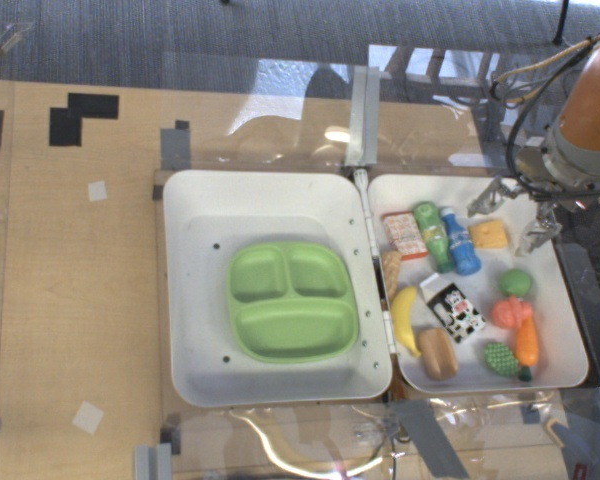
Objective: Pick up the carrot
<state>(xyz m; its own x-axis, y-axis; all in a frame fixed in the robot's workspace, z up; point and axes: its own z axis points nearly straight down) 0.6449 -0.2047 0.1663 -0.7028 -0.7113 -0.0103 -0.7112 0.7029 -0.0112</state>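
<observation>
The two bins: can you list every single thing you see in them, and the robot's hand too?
left bin: 1, white, left half of bench
tray: 1, green, three sections, middle of left bin
right bin: 1, white, beside left bin
carrot: 1, orange, right bin's near right corner
bottle: 1, blue, far middle
bottle: 1, green, left of blue one
banana: 1, yellow, near left
cheese wedge: 1, yellow, far right
small box: 1, red and white, far left
bun: 1, brown, near edge
carton: 1, black and white, centre
hand: 1, grey, open, above right bin's far right corner
</observation>
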